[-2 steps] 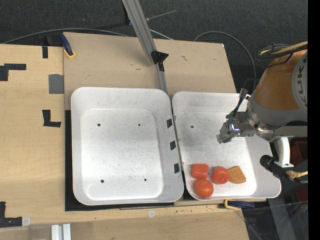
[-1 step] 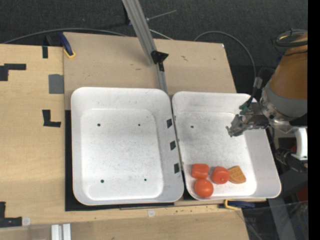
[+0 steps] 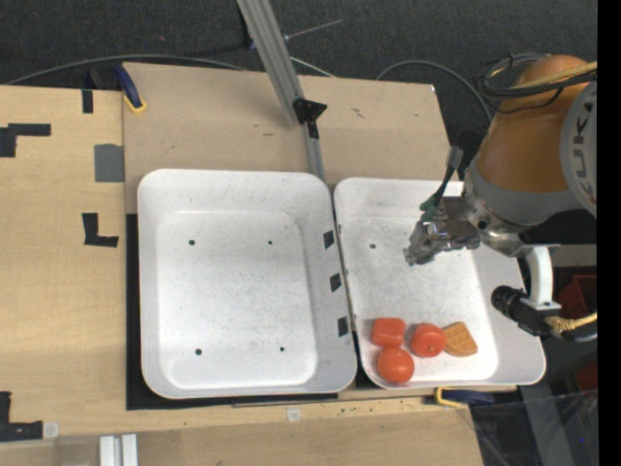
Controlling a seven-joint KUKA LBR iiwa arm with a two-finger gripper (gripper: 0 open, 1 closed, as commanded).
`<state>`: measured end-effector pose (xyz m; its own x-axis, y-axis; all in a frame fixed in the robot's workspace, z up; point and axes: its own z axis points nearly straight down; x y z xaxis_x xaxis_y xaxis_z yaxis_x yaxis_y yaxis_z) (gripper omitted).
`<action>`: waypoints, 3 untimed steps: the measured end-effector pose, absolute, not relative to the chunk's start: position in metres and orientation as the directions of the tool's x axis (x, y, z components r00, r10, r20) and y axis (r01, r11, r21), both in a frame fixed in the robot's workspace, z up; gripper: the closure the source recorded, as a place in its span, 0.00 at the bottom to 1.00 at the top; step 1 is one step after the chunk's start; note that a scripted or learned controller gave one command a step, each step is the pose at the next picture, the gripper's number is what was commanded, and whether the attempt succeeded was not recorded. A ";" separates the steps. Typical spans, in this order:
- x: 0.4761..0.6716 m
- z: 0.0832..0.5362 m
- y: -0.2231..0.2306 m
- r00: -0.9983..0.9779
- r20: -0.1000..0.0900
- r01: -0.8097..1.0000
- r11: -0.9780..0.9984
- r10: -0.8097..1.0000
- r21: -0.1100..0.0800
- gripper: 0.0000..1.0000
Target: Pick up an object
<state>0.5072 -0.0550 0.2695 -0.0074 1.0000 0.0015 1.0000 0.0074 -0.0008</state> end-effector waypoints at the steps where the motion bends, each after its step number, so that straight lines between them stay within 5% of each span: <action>1: 0.508 0.251 -0.008 -0.006 0.001 1.000 0.006 1.000 -0.003 1.00; 3: 0.500 0.238 0.086 -0.007 0.001 1.000 0.007 1.000 -0.003 1.00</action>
